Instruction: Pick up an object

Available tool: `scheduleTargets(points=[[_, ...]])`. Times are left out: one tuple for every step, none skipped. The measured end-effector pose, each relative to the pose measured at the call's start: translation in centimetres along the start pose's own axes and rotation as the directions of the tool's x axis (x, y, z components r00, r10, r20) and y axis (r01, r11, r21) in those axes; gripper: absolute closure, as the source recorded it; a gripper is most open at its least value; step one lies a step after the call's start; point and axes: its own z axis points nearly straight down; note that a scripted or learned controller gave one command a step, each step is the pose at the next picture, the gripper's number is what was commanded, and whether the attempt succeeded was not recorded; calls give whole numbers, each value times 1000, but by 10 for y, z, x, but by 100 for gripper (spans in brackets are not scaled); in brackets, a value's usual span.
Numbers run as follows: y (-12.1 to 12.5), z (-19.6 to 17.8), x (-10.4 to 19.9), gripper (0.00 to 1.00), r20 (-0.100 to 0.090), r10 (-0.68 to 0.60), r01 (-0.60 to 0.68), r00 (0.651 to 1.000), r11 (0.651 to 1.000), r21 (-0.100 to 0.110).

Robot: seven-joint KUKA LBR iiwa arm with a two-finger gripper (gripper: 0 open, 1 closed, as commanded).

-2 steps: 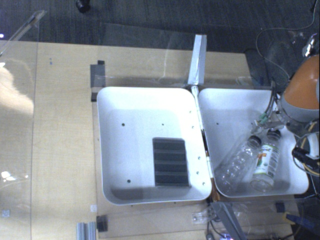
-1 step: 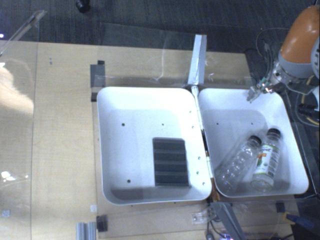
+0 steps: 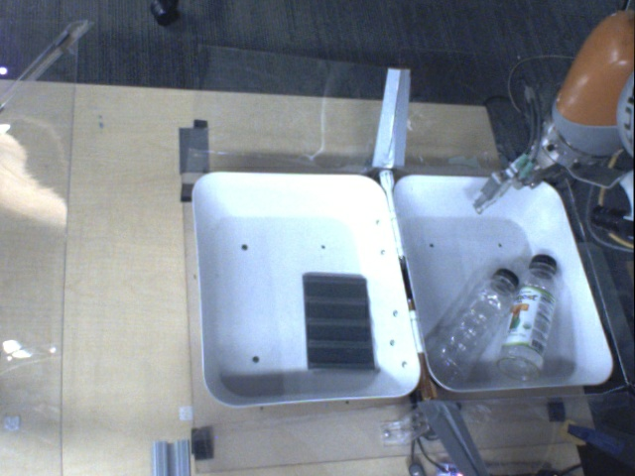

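Two clear plastic bottles lie in the right bin (image 3: 448,216). One bottle (image 3: 472,321) has no label and lies slanted; the other (image 3: 526,317) has a white, green and orange label and a dark cap. A ribbed black block (image 3: 338,319) lies flat in the left bin (image 3: 248,216). My gripper (image 3: 493,192) hangs over the right bin's far edge, well above and behind the bottles, with nothing seen between its fingers. The fingers are small and thin from this angle.
A metal divider post (image 3: 393,117) stands behind the seam between the bins. Cables (image 3: 607,216) run along the right side of the bench. A clear panel covers the wooden bench (image 3: 99,266) on the left.
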Motion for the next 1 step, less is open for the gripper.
scheduleTargets(points=[[-44, 51, -9, 0, -1, -3, 3, 1000, 1000, 2]])
